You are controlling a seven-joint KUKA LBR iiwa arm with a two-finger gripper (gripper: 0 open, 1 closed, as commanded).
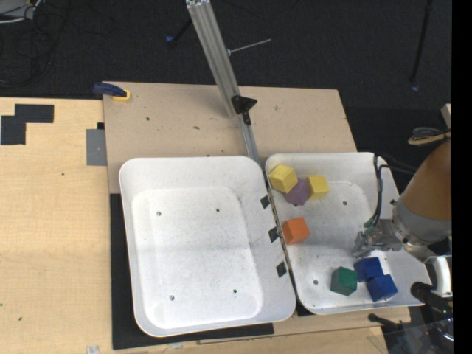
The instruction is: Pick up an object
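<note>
1. The fingers (366,246) are low in the right bin (346,169), near its right wall, just above the blue blocks; they are small and blurred, so I cannot tell whether they are spread or pressed together, and nothing shows between them.
2. The arm (428,194) comes in from the right, its orange band above the grey wrist, over the bin's right rim.
3. Two blue blocks (375,277) lie touching each other just below the fingers, near the bin's front right corner.
4. A green block (344,281) sits just left of the blue ones, close to the front rim.
5. An orange block (296,230) lies well apart to the left, beside the divider between the bins.
6. Toward the back of the same bin, a yellow block (283,178), a purple block (299,192) and a smaller yellow block (318,186) form a cluster, the purple one touching both.
7. The left bin (199,245) lies beside the right one on the desk (51,220).
8. An aluminium rail (218,57) rises at a slant from behind the bins.
</note>
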